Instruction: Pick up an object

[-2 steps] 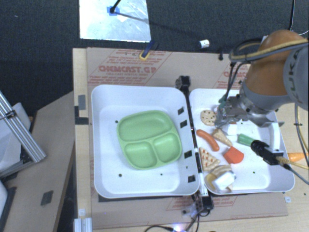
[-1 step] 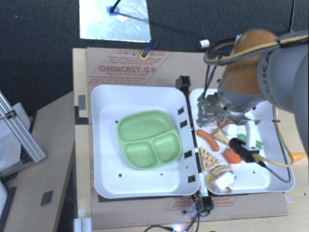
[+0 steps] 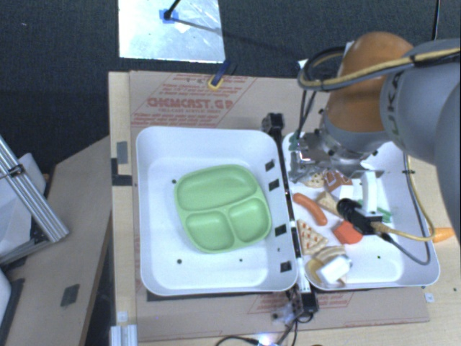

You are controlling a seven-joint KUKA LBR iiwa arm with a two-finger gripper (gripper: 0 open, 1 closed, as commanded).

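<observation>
End effector (image 3: 311,166) seemingly above right bin (image 3: 403,269)

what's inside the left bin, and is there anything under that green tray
The left bin holds one green divided tray, its three compartments bare. Whatever lies beneath the tray is covered, so that cannot be seen.

I am looking at two white bins (image 3: 148,215) on my table, one green plate (image 3: 220,209) with three compartments (in the left bin), and in the right bin one sausage (image 3: 310,209), one pizza slice (image 3: 310,235) and one carrot piece (image 3: 347,233).
</observation>
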